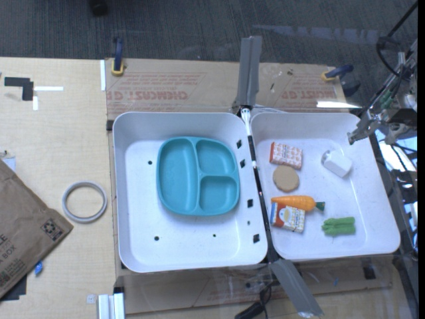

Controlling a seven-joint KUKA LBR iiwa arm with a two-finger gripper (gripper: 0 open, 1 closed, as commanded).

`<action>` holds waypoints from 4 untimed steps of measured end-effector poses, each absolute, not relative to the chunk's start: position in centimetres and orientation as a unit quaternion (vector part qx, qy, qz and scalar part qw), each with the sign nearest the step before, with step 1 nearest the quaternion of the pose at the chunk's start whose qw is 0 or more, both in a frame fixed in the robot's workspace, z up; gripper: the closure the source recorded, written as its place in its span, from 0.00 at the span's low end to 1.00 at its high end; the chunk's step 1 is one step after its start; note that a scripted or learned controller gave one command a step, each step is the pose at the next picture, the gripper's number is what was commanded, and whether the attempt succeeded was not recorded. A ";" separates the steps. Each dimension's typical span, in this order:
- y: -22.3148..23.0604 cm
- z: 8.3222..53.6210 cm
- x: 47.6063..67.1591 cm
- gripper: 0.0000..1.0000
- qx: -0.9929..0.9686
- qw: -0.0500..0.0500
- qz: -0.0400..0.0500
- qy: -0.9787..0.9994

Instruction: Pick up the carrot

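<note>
The carrot [296, 203] is orange with a small green tip pointing right. It lies flat in the right bin [372, 244], near the bin's left wall and a little below its middle. A tan round cookie [286, 178] sits just above it, and a small red and white carton [289, 218] touches its lower edge.
Also in the right bin are a red and white packet [286, 155], a white block [337, 163] and a green vegetable piece [339, 226]. A teal divided plate [198, 176] lies in the left bin [133, 244]. A tape ring [84, 201] sits on the bench at left. Cables and a metal bracket [388, 115] crowd the right edge.
</note>
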State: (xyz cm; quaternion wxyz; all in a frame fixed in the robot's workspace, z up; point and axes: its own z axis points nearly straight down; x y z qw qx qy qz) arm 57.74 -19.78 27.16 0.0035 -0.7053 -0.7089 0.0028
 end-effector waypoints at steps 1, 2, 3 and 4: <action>-13.4 18.2 56.1 0.00 -0.712 0.004 0.003 -0.702; -10.7 8.8 52.3 0.00 -0.714 0.003 0.002 -0.700; -9.8 8.8 48.7 0.00 -0.760 0.004 0.002 -0.650; -9.7 8.8 54.6 0.00 -0.806 0.003 0.003 -0.592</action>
